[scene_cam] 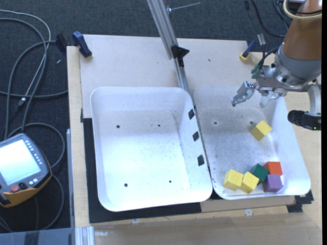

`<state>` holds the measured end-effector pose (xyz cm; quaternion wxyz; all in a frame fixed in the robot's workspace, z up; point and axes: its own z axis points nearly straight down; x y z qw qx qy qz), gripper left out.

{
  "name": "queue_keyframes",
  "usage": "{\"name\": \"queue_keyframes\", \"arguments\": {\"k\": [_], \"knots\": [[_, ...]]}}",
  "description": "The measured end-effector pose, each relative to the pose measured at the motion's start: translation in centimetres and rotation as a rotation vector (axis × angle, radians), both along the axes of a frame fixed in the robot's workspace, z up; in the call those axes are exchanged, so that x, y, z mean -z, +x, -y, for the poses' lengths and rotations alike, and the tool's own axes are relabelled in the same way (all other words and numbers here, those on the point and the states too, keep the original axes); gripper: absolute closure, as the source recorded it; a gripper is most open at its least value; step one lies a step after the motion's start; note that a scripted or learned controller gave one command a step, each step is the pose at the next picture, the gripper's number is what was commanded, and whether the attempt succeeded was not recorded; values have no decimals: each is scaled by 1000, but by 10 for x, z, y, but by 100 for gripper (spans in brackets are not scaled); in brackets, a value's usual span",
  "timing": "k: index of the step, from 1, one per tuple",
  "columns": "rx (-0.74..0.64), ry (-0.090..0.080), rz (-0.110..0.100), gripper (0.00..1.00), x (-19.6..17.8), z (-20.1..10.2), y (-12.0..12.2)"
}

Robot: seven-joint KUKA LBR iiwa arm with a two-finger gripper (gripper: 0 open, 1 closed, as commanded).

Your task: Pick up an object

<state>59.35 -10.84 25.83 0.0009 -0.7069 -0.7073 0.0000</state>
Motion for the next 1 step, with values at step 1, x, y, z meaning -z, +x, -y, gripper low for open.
{"name": "queue_keyframes", "arguments": {"k": [1], "knots": [[7,-3,-3,0,23,72,-8]]}}
